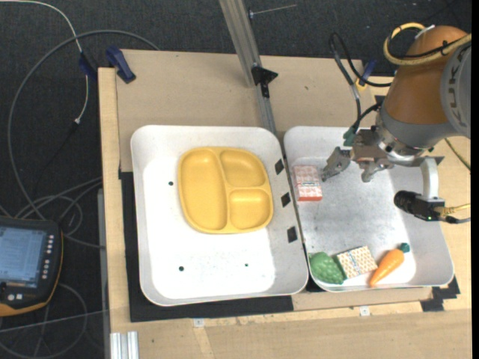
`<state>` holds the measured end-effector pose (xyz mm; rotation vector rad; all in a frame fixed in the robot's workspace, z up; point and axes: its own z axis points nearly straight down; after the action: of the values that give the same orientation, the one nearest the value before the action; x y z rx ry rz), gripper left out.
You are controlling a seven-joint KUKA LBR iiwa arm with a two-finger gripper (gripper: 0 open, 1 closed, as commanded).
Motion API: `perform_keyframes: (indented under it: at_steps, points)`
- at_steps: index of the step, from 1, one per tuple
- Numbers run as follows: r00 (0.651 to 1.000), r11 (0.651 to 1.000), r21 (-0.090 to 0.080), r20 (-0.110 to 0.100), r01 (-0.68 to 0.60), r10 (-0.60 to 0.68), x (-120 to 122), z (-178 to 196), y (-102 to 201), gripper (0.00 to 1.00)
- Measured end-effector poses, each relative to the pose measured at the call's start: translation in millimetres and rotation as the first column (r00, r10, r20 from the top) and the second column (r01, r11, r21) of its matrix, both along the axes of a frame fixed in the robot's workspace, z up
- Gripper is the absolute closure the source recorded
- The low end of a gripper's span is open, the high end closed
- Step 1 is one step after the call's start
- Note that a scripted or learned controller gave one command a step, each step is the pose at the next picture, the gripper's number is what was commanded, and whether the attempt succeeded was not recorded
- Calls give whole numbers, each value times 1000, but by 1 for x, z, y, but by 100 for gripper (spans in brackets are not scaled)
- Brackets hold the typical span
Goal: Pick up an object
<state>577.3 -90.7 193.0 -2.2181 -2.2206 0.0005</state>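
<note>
Four candidates in the right bin [430,234]: a small pink-and-white carton [307,182] just beside the claw [350,167] on the side toward the other bin, and, well apart toward the bin's near rim, a green lump [326,267], a patterned cracker-like packet [355,261] and a toy carrot [386,266]. Claw spread, pinching nothing, poised above bare bin floor. Beyond the carton, across the divide, a yellow compartment plate [224,189] in the left bin [153,223].

Best bet, judging by closeness: the carton. To do it well: slide toward the carton until centred over it, turn the wrist so the fingers straddle its narrow width rather than its length, keep the spread wider than the box, then descend straight until the tips near the floor. Close gently; a light carton likely to skid or tip if struck by one finger first. Mind the bin wall close behind it, since little room for the outer finger there. Lift only once the box sits squarely between both pads.
</note>
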Motion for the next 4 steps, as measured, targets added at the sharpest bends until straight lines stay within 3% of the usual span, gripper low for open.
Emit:
perform_keyframes:
  at_steps: [1,3,4]
  points:
    - [1000,1000,0,1,1,-1,0,0,0,0]
    - [1000,1000,0,-5,1,-1,-5,-103,6,0]
    - [1000,1000,0,2,1,-1,-3,-89,7,100]
